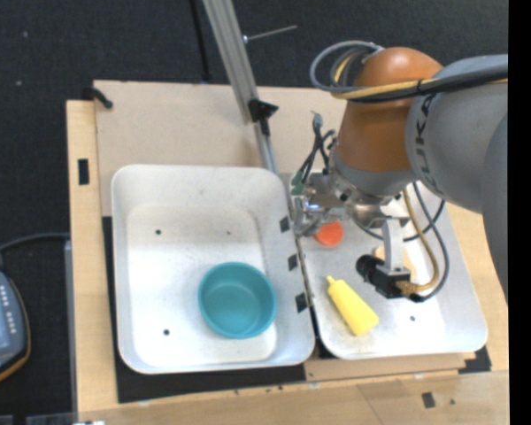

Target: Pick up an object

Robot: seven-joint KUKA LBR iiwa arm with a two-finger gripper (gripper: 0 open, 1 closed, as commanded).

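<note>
- The small orange object (330, 234) lies in the right bin (451, 326), in its far left part, close to the side that meets the other bin.
- The gripper (311, 204) hangs low just to the far left of the orange object. The wrist above hides its tips, so I cannot tell whether it is open or closed, or whether it touches the piece.
- A yellow bottle (351, 305) lies on its side nearer in the same bin, nozzle pointing far-left, apart from the orange object.
- A teal bowl (237, 300) stands upright in the near right part of the left bin (159, 202).
- The arm (451, 140) comes in from the right, over the right bin.
- Both bins rest on the pale desk (159, 122). A slanted metal rail (230, 42) runs from the far side down towards the gap between them.
</note>
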